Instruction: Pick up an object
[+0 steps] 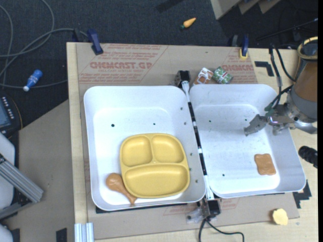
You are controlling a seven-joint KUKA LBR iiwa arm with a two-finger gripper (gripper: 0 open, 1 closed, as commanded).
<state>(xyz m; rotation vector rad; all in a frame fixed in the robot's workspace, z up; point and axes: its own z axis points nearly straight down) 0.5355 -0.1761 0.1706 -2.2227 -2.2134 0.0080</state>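
The claw (254,125), whether open I cannot tell, hangs over the smooth white right bin (222,97); a flat brown piece (265,164) lies just below-right on the bench (75,135).

Two bins sit side by side: the left bin (101,110) holds a divided plate (153,165) at its six o'clock, with a toy drumstick (119,185) touching the plate's eight o'clock edge. In the right bin (227,97), a flat toy piece (265,164) lies toward four o'clock, and the gripper (260,123) hangs at the bin's three o'clock side, apart from that piece.
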